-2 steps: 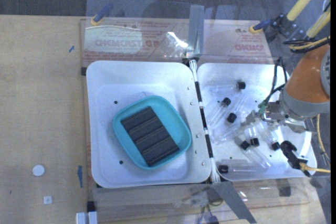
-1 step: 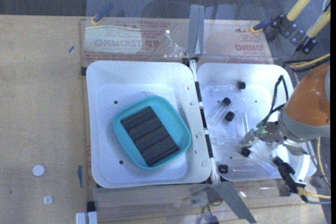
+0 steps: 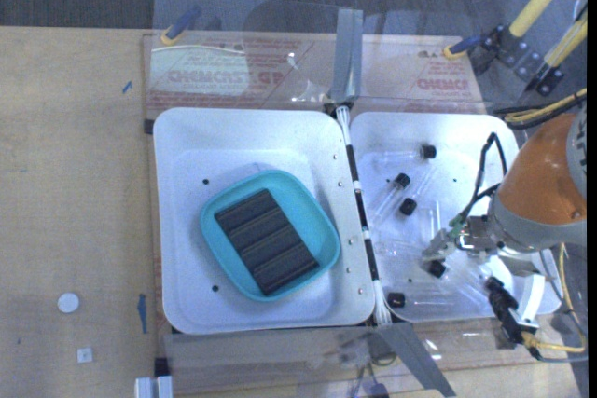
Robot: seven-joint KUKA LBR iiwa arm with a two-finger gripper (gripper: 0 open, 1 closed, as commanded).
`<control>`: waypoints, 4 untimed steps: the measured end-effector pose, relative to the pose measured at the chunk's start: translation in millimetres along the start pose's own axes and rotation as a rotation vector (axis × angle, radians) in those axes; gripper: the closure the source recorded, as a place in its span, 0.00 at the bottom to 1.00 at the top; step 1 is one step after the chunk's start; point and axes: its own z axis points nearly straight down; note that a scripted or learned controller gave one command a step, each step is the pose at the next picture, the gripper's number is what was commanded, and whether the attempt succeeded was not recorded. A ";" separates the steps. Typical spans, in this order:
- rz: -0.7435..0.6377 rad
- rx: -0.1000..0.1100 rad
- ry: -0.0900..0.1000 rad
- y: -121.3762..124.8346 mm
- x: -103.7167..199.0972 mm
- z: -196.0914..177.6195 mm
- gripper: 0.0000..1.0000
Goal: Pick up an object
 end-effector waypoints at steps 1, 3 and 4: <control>-0.005 0.000 0.009 1.3 5.4 -8.5 1.00; 0.135 0.013 0.016 93.6 62.1 -110.1 1.00; 0.340 0.015 0.015 160.4 61.9 -130.0 1.00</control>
